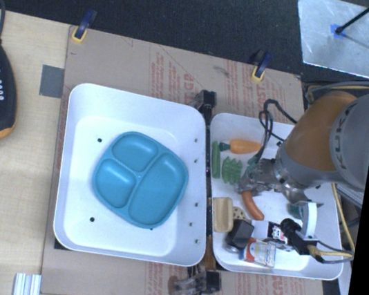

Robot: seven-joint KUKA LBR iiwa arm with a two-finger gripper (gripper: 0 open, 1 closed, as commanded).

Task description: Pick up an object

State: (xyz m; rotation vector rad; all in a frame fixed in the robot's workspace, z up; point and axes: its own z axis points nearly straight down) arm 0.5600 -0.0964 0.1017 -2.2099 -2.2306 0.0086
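small reddish-orange sausage

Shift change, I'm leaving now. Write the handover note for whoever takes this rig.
Gripper: low in the right bin, above the toy food; finger state unreadable from this view.
Items: carrot and green pieces at the bin's far left, sausage just below the gripper, tan piece and black piece nearer the front.
Left bin: holds the blue divided plate.
Done: nothing visibly lifted.
Left: grasp and lift one object.
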